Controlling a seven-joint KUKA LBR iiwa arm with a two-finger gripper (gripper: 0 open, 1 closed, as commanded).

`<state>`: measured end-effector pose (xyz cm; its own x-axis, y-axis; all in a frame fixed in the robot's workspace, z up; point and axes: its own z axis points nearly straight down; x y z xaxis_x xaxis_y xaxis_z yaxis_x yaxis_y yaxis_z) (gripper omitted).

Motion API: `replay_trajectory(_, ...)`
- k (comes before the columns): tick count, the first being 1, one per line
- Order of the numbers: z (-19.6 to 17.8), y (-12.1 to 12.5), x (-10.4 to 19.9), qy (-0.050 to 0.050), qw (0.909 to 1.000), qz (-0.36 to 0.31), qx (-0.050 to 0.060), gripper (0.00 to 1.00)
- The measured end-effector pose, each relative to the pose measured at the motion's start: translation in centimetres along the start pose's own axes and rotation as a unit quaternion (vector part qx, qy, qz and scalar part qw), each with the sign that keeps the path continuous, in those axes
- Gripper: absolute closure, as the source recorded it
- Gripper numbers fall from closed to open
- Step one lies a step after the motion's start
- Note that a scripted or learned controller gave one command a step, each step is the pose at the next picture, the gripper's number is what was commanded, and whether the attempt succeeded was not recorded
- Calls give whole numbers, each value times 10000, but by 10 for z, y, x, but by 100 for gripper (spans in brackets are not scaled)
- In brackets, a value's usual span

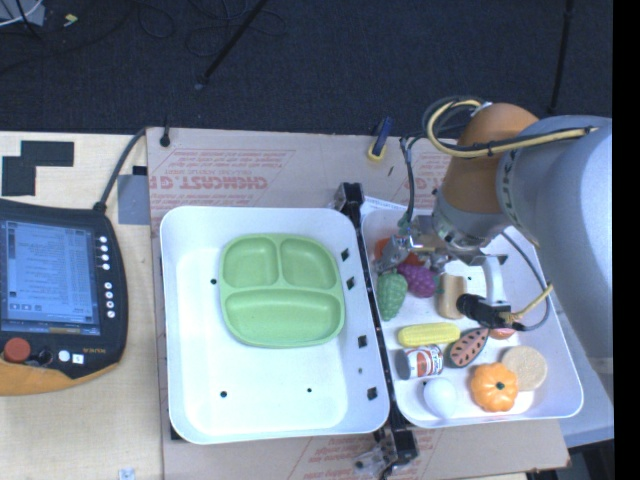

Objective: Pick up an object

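The gripper (418,251) hangs low over the far end of the right bin (565,388), down among the toy food, and its fingertips are buried in the clutter of cable and wrist hardware — whether they are spread or closed cannot be told from here, and nothing can be seen held between them. Directly under it lie a purple grape bunch (418,278) and, just beside that toward the divider, a green bumpy fruit (391,295) that looks like a strawberry shape; these two are the likeliest targets. Nearer the camera sit a yellow corn cob (428,334), a small can with a red label (425,362), a white egg (439,397), an orange pumpkin (494,386), a tan round cookie (527,366), a brown spotted piece (468,347) and a pale cylinder (452,295), all packed close, several touching. The left bin (190,388) carries a green divided plate (282,291). These pieces appear to be hollow plastic: light, stiff, smooth enough to squirt out of a pinch that lands off-centre. The grapes are knobbly, so the fingers would seat best across the bunch's narrow waist, where the bumps give some purchase. The green fruit tapers — a grip across its widest part, not the tip, should hold. Crowding is the main risk, since a finger coming down may land on a neighbour rather than in a gap.
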<state>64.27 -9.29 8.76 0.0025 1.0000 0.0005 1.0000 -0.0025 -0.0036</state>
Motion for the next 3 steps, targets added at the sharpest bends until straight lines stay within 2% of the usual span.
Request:
replay_trajectory(1,-10,0,-1,1,10000,11,16,100)
replay_trajectory(2,-71,3,1,-2,10000,-17,-18,100)
replay_trajectory(3,-118,6,9,-2,10000,-20,-25,100)
